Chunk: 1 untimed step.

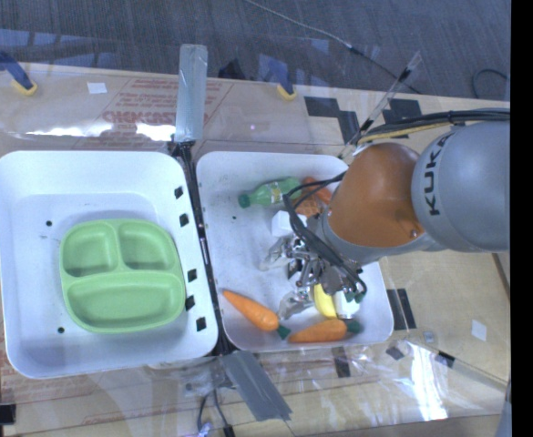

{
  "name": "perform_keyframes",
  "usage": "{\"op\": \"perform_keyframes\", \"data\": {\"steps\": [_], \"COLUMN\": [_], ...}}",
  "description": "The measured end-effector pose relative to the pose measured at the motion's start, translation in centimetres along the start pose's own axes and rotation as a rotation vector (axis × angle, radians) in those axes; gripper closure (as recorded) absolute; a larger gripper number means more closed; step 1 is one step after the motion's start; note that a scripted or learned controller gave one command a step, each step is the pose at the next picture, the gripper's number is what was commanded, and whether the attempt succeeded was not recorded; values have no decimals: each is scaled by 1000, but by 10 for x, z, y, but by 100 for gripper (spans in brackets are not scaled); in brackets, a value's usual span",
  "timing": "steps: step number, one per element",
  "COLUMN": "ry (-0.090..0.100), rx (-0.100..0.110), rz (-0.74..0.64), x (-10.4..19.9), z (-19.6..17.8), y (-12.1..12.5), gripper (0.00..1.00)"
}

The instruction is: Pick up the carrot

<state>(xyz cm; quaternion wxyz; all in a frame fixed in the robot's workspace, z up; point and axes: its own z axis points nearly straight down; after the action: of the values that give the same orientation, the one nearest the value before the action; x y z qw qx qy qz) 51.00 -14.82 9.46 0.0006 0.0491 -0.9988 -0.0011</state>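
1. Carrot point(251, 309) lies in the right bin point(213, 244), near its front wall, tilted, with its thin end toward the left bin point(11, 244).
2. Just right of it, a second carrot point(319, 332) with a green end lies along the front wall.
3. A yellow object point(324, 300) sits just above the second carrot, under the tool point(298, 276).
4. The tool hangs over the bin's middle, apart from the first carrot; I cannot tell how its grasping parts stand.
5. A green bottle point(271, 192) lies at the back.
6. A green divided plate point(120, 276) rests in the left bin.
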Motion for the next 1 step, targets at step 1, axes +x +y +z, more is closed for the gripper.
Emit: {"op": "perform_keyframes", "data": {"steps": [1], "ry": [-4], "rx": [1], "rz": [120], "x": [17], "z": [3], "y": [55], "gripper": [0]}}
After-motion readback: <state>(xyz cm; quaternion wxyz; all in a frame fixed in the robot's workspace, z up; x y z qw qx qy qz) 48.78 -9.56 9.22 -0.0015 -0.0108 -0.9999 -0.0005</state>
